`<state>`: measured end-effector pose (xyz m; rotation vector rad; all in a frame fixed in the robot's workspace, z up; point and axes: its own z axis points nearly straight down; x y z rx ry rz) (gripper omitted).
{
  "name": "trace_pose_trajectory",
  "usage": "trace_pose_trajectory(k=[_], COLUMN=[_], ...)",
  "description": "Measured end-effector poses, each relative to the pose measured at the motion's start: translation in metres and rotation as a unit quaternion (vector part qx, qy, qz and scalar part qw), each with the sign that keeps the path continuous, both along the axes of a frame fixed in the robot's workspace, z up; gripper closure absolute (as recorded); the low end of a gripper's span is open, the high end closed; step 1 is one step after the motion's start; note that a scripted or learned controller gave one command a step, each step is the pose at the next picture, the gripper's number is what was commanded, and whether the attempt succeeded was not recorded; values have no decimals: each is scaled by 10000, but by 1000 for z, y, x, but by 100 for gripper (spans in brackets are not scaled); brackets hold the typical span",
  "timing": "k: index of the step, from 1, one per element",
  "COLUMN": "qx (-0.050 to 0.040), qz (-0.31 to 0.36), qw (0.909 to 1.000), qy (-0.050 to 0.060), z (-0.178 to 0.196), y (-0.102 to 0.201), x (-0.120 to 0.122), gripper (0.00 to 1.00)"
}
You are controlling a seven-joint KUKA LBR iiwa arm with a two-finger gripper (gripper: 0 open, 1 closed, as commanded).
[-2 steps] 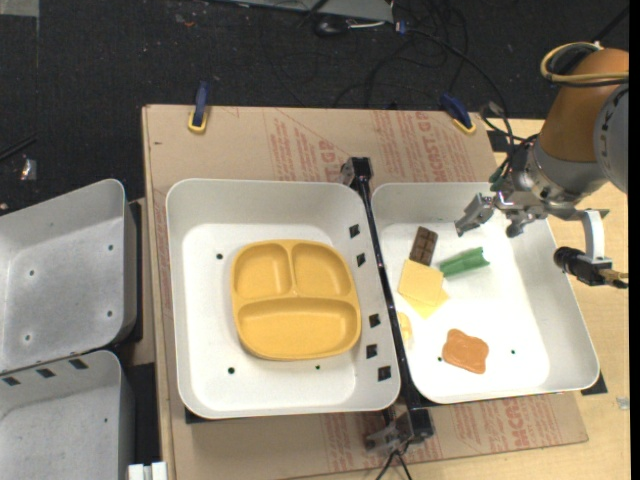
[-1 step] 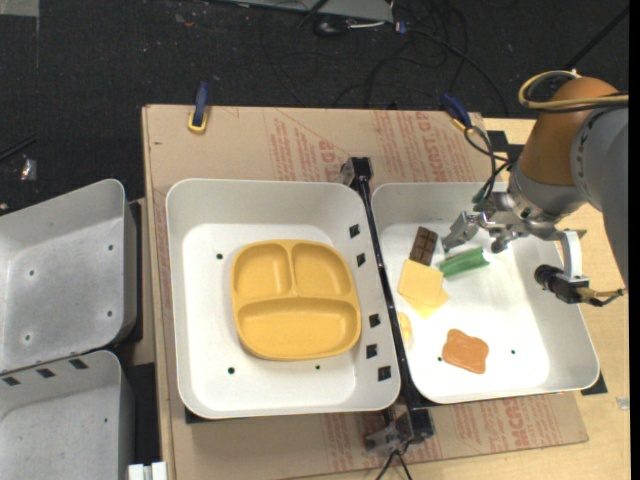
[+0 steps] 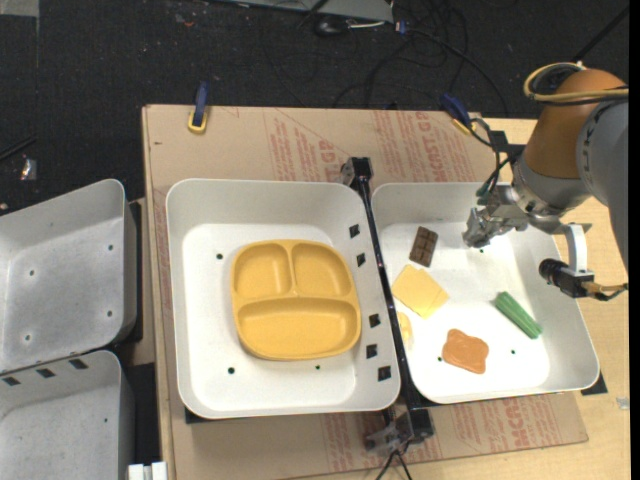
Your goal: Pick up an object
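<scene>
A grey robot arm with an orange band above its wrist reaches in from the right side of the view. Its pincer hangs over the back part of the right bin, near that bin's far edge. Whether the pincer is open or closed cannot be told from this angle; nothing can be seen between its tips.

Four small things lie on the floor of the right bin. Closest to the pincer, to its left, is a dark brown chocolate bar, lying near the bin's left wall. Just in front of the bar is a flat pale yellow cheese slice, turned cornerwise. Toward the bin's right edge lies a green stick, set at a slant and well apart from the cheese. Near the front edge, between the cheese and the green stick, sits an orange piece of toast.

The left bin touches the right bin along a shared middle wall. In its centre rests a yellow plate divided into three compartments.

Both bins sit on a brown cardboard sheet covering the bench. Blue clamps grip the sheet's far edge.
</scene>
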<state>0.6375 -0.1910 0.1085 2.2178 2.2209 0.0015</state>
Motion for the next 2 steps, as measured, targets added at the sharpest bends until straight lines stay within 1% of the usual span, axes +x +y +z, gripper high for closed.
trace_pose_trajectory(k=[1, 2], qx=[1, -3], qz=[3, 9], qw=[10000, 10000], qy=[-8, -20], z=[56, 100], y=[7, 8], x=[-6, 0], gripper=[100, 100])
